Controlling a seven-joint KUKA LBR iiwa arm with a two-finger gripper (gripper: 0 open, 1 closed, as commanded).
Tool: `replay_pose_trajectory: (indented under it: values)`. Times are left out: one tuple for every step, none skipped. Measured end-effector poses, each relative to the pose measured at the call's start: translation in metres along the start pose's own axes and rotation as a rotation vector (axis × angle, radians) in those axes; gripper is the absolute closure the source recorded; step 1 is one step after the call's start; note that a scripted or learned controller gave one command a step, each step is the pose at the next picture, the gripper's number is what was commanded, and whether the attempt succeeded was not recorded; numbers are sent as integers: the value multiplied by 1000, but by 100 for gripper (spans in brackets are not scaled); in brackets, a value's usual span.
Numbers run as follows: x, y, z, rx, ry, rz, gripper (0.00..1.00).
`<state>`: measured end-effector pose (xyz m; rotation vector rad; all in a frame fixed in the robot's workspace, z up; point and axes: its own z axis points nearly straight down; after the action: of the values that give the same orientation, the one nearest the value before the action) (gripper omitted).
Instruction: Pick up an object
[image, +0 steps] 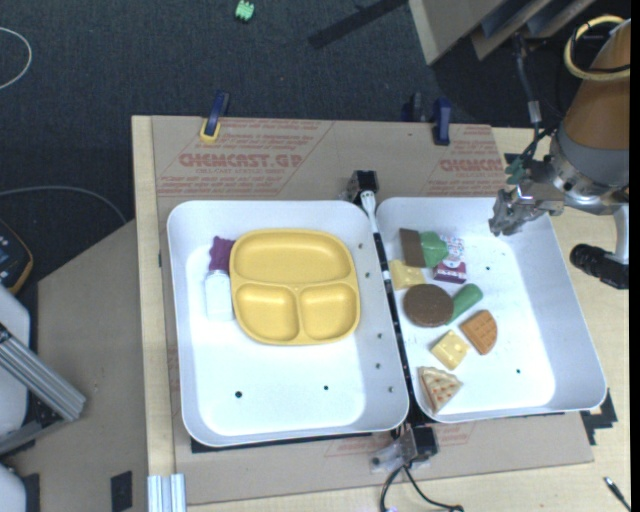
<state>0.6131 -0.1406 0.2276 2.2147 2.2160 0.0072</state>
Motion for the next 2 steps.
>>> replay_pose_trajectory:
  values:
    - [0, 1, 3, 6, 1, -1, 100]
    - [51, 3, 4, 10, 5, -5, 100]
